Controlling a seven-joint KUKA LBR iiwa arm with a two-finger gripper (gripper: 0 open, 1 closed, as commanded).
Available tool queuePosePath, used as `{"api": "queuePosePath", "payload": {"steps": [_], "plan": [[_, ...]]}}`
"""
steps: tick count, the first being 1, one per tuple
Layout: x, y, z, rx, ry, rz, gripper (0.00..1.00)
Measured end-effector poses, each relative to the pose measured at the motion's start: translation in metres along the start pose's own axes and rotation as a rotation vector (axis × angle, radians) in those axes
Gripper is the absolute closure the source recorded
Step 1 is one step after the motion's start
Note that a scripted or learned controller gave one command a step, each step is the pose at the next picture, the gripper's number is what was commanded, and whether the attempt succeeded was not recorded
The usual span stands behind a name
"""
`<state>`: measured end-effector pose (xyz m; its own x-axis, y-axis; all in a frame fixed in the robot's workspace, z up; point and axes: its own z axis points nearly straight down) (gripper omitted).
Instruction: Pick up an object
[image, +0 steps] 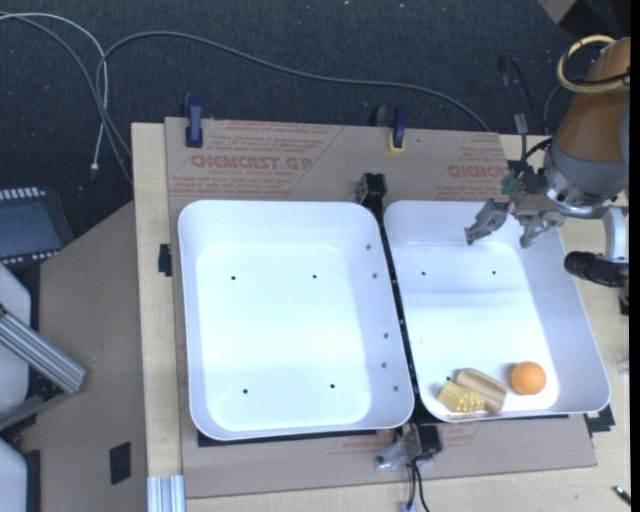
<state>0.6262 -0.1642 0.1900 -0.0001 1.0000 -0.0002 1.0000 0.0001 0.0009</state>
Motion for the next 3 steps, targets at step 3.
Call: {"api": "queuePosePath", "payload": {"steps": [3], "plan": [[0.099,-0.145,0.003,0.004,0.001,-0.001,0.00]]}}
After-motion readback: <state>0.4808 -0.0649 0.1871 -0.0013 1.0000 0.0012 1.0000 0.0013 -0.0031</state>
